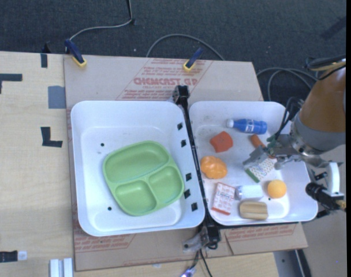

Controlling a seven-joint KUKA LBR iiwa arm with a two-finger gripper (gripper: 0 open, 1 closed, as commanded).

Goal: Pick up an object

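Right bin (291, 215), gripper (267, 154) over checkered packet (260, 169); jaw state can't tell. Packet prob. light, flat, floppy: pinch an edge.

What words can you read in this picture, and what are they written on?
"CHEMCAST GP": red print on the brown cardboard sheet under the bins. The smaller red lines around it are too blurred to read.
Small red and white packet in the right bin: has print, too small to read.
Blue bottle: its label is too blurred to read.
Patterned card by the gripper: no words can be made out.
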